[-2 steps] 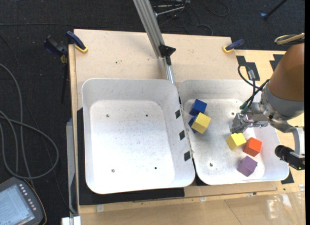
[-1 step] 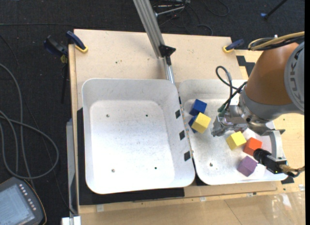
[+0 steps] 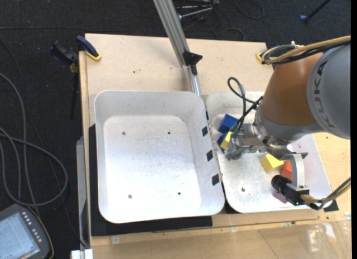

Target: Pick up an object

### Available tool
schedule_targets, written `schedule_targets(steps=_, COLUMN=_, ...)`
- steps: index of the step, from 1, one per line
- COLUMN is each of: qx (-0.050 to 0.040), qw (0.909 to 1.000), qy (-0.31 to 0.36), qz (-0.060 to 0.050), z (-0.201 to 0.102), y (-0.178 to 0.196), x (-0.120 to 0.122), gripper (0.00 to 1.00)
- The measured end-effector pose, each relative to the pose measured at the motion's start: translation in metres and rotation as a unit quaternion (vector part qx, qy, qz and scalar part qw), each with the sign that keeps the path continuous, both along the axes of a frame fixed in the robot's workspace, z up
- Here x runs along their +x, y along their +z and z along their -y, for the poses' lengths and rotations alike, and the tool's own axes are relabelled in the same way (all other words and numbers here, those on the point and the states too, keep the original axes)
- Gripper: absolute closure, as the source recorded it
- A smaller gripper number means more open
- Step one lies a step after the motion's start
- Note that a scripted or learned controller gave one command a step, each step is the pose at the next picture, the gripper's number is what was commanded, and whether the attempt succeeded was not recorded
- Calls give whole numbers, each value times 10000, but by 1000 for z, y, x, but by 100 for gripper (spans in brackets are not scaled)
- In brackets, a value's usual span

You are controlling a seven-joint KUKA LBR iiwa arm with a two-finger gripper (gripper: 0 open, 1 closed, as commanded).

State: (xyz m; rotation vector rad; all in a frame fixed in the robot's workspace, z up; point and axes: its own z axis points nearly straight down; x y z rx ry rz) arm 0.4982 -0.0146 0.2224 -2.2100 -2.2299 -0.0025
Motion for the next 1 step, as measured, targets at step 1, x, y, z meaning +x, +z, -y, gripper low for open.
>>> schedule_targets(steps=1, qx=-4, qw=10000, qy=1, qz=9, z=-54, y=12, x=6, gripper=100)
